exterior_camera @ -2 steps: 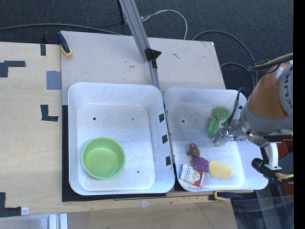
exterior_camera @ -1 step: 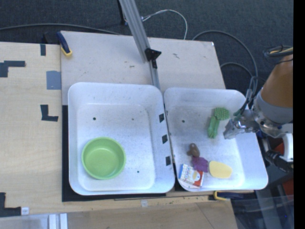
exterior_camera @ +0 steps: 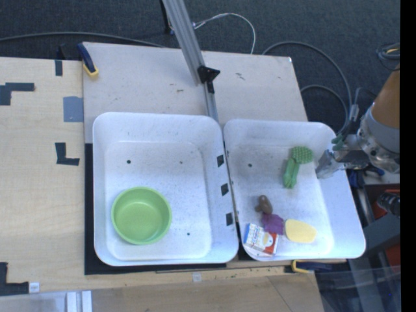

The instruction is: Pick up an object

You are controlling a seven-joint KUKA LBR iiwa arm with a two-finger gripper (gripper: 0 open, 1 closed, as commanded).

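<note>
Hand is sitting right at the outer rim of the right bin, just beside the green brush, and honestly I can't tell how it's set from this angle. Nothing looks picked up yet, so my guess is it's lining up for a try.

If it goes for the brush, I'd say come down over the handle, which runs down from the bristly head, and square up across its narrow width. It's lying apart from the other stuff, so it's probably the easiest target.

Everything else in that bin is bunched below the brush, toward the near wall: a small brown thing, a purple piece touching it or close to it, a yellow oval just beside that, and a little white carton tipped against the near corner. Crowded spot, riskier grab.

Way over from the brush, the left bin holds a green bowl near its front left corner.
</note>
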